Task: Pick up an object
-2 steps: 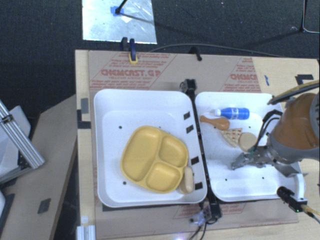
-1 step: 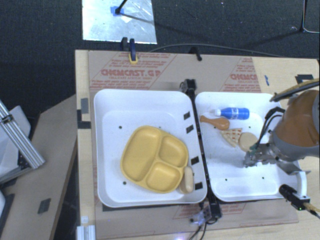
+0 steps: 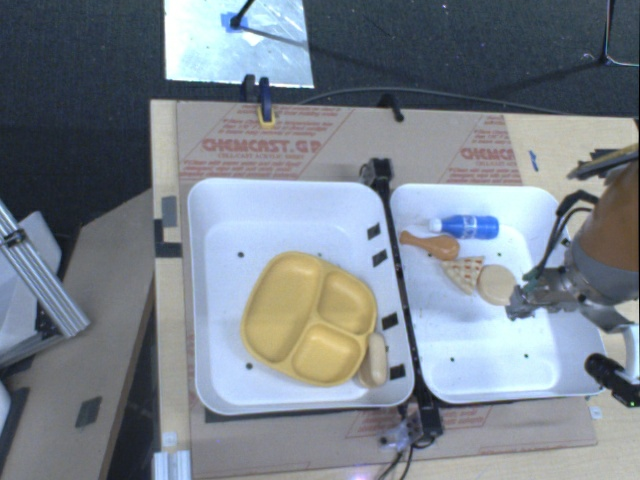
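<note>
- The claw (image 3: 517,306) sits in the right bin (image 3: 480,373); how wide it stands I cannot tell
- The tan round piece (image 3: 495,284) lies just up-left of it, nearly touching

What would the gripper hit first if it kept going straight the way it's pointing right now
Probably the ice cream cone toy. The gripper sits in the right bin, pointing toward the view's left, and the cone's round scoop end lies just ahead of it. Its height above the bin is unclear, so it might pass over.
</note>
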Motion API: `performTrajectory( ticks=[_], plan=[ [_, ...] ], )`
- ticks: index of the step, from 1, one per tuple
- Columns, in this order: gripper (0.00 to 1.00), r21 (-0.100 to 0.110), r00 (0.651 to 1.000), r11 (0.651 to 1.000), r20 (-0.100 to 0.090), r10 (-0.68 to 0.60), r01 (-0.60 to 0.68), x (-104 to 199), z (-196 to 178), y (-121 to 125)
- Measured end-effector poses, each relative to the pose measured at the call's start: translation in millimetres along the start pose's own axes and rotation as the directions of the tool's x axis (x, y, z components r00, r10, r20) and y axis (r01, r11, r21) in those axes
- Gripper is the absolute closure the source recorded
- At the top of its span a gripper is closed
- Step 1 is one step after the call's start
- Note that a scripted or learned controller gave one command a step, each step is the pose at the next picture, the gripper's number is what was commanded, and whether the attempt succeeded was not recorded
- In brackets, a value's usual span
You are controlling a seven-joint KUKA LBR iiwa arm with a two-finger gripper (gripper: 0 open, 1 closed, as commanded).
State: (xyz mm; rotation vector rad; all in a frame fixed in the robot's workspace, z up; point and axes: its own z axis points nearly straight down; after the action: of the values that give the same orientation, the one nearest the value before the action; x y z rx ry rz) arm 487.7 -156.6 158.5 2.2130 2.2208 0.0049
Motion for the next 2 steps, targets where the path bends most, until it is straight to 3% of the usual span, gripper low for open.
performTrajectory(
  ticks=[2],
  plan=[
    [1.00,0.001,1.000,1.000,-0.001,-0.001,0.001,-5,-69,2]
  ],
)
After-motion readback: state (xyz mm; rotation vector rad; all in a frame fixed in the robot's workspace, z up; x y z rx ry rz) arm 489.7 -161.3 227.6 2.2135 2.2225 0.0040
